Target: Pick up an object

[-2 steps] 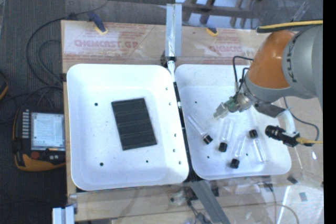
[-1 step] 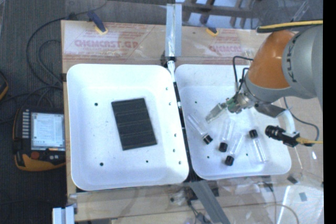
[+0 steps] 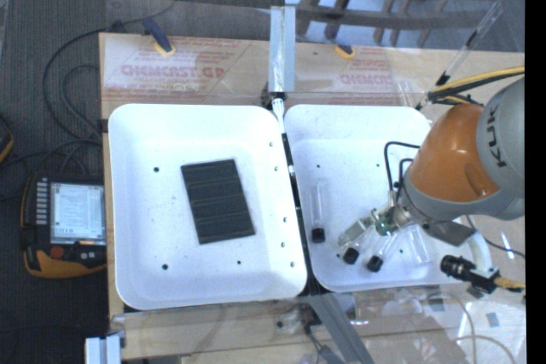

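Presently the gripper (image 3: 358, 252) hangs low inside the right bin (image 3: 358, 136), its two black-tipped fingers spread apart with nothing between them, positioned as if to close on something there. A clear tube with a black cap (image 3: 318, 209) lies just beside it. The dark ridged slab (image 3: 217, 200) rests flat in the left bin (image 3: 136, 141), well apart.

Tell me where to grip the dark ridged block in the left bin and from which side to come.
Probably from straight above, fingers closing across its two long edges. The dark ridged block lies flat in the left bin, slightly turned, with bare floor on all sides. Its narrower width seems the better span; the flat top gives nothing to pinch.
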Robot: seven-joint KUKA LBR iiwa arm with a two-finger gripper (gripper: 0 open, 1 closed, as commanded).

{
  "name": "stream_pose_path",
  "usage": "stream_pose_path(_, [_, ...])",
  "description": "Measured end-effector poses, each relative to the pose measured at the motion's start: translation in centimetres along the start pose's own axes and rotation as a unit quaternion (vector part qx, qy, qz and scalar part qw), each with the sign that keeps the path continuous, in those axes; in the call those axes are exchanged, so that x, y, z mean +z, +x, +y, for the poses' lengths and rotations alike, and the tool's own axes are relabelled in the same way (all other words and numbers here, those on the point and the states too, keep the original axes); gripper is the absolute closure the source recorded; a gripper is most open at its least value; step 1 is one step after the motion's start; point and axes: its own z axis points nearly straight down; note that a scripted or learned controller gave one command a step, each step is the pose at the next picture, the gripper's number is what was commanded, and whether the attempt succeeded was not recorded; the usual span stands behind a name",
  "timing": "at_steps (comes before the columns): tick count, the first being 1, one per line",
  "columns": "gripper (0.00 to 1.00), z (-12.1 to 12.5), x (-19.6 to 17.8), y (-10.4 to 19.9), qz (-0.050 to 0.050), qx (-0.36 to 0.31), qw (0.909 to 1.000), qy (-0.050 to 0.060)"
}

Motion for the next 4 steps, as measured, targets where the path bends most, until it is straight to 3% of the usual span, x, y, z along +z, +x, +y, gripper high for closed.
stream_pose_path(1, [1.0, 0.2, -0.9, -0.1, -0.001, 0.0, 1.0, -0.002])
stream_pose_path(2, [1.0, 6.7, -3.3, -2.0, 0.005, -0.007, 0.9999, 0.007])
stream_pose_path(3, [1.0, 17.0, -9.0, 3.1, 0.004, 0.025, 0.9996, 0.007])
stream_pose_path(4, [1.0, 21.6, -12.3, 3.5, 0.003, 0.035, 0.9994, 0.007])
